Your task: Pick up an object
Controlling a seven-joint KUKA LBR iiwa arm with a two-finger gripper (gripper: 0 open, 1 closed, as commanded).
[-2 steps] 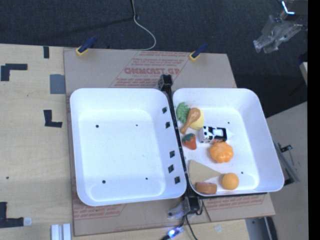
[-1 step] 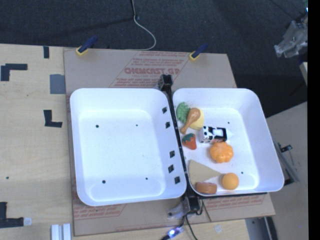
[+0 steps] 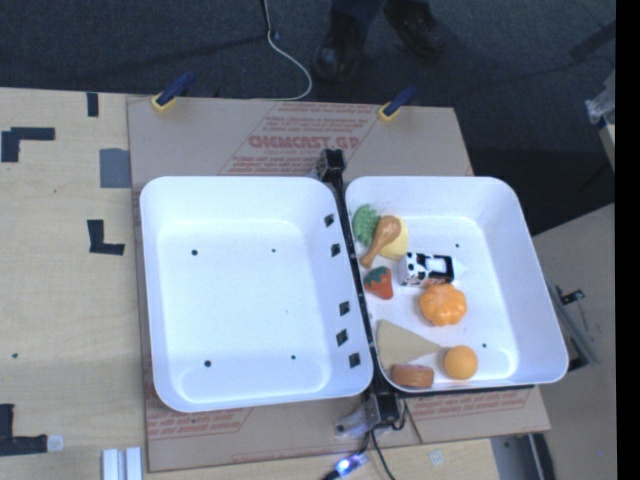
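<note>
Currently: L bin (image 3: 240,298) holds nothing. R bin (image 3: 500,268): greens (image 3: 365,218) at 11 o'clock, drumstick (image 3: 381,236), strawberry (image 3: 379,283), cow (image 3: 428,267) centre, pumpkin (image 3: 443,305), wedge (image 3: 404,343), sausage (image 3: 411,375), orange (image 3: 460,362) at 6. Claw state: can't tell.

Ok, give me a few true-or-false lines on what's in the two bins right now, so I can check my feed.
1. All the toys lie in the right bin. True.
2. The black-and-white cow sits in the left bin. False: it is in the right bin, above the orange pumpkin.
3. The orange ball lies near the right bin's front edge. True.
4. The green toy lies against the right bin's right wall. False: it lies by the divider between the bins.
</note>
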